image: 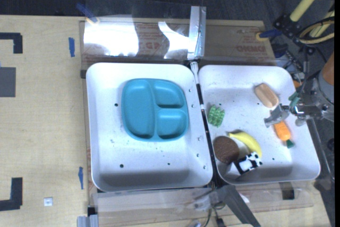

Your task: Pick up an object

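1 carrot (pixel 283 132) is seen just below the pincer (pixel 285 112), its long axis slanting away. Whether the pincer is wide or narrow cannot be told.

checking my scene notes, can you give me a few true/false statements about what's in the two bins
1. The blue divided plate lies in the left bin. True.
2. The banana lies in the left bin. False: it is in the right bin.
3. The carrot sits near the gripper. True.
4. The green toy lies on the blue plate. False: it lies on the right bin's floor.
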Controlling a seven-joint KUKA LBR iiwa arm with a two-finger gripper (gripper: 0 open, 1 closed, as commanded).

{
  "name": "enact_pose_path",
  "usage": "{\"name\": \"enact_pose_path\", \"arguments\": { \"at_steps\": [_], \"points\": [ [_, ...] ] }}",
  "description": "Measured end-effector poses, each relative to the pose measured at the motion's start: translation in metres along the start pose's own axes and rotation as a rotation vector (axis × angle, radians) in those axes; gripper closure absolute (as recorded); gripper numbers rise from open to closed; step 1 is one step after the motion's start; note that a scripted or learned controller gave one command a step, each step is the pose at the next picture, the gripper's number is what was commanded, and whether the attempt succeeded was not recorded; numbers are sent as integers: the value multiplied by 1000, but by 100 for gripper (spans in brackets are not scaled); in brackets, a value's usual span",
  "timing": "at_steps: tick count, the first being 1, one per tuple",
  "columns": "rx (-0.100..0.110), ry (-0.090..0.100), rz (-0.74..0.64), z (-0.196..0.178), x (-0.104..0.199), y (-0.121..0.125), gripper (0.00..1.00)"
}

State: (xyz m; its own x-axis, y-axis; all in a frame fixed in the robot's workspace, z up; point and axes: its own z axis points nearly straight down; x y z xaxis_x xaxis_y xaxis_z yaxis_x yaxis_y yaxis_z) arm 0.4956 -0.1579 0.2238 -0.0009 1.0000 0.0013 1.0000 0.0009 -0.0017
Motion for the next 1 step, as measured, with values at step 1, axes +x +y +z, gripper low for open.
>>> {"name": "enact_pose_path", "arguments": {
  "at_steps": [1],
  "points": [
    [-11,-2,-106,-108,63,-9,0]
  ]
}}
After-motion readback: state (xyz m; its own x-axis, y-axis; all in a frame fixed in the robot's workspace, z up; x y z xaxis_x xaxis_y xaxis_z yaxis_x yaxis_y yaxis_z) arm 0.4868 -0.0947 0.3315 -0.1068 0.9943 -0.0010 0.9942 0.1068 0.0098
